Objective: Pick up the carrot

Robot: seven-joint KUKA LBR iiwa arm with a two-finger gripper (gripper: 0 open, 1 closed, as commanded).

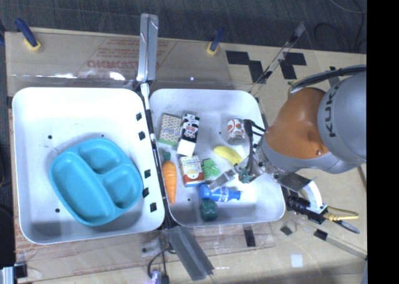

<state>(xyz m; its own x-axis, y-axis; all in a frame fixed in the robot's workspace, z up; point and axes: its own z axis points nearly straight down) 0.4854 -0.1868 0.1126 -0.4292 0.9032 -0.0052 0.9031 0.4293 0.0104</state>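
Camera view: carrot (169, 181) lies against the right bin's (272, 211) left wall, toward its front corner, beside a small carton (191, 170). Gripper (240, 175) sits mid-bin near the banana (227, 154), apart from the carrot; can't tell its state.

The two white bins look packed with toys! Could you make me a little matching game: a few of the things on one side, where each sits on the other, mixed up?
Things:
1. carrot
2. blue divided plate
3. banana
4. blue bottle

Places:
A. in the left bin
B. against the left wall of the right bin
C. near the front of the right bin, just below the gripper
D. middle of the right bin, above the gripper

Pairs: 1-B, 2-A, 3-D, 4-C
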